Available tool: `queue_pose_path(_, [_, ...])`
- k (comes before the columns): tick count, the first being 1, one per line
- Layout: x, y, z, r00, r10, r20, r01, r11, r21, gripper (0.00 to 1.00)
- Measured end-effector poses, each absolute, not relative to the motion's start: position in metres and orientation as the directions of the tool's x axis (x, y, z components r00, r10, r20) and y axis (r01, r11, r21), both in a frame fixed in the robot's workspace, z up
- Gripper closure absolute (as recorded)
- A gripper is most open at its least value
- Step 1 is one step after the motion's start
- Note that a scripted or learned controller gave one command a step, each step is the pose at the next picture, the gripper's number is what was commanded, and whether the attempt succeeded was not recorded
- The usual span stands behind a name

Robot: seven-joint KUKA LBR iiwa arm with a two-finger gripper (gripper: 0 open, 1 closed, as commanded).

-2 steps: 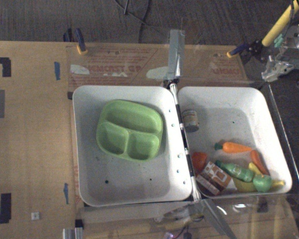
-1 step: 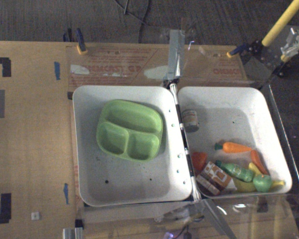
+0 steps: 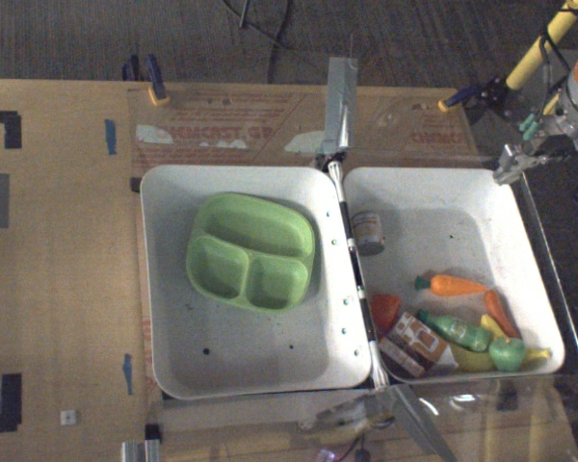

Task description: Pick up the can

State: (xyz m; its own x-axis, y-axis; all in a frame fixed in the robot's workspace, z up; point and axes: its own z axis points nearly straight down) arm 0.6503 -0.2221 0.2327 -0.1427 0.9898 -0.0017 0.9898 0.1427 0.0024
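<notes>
Looking down at a slant on my tabletop (image 3: 67, 258), I see two shallow white bins side by side. The left bin (image 3: 173, 354) holds a green divided tray (image 3: 251, 265), lying flat near its middle. The right bin (image 3: 443, 210) holds the can (image 3: 367, 232), my target, which rests on its side tight against the bin's left wall, just beside the ridge where the two bins meet. I judge it rolled there and settled against the wall, which leaves little room on that side for a grasp.

Well apart from the can, toy food is heaped in the right bin's lower corner: an orange carrot (image 3: 458, 285), a green bottle (image 3: 458, 331), a red piece (image 3: 384, 310) and a small brown carton (image 3: 411, 344), touching or overlapping one another.

My pincer (image 3: 520, 158) hangs at the right bin's upper right corner, far from the can and holding nothing that I can see; whether it is open or closed I cannot tell.

The can's label is too small to read. Faint reddish printing on the cardboard (image 3: 222, 123) behind the bins is blurred and illegible too.
</notes>
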Motion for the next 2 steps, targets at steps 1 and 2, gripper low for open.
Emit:
queue_pose_path(1, [0.668,-0.223,0.282,-0.132,0.991,-0.003,0.991,0.132,0.005,1.0])
queue_pose_path(2, [0.668,-0.222,0.419,-0.305,0.952,-0.004,0.952,0.305,0.004,1.0])
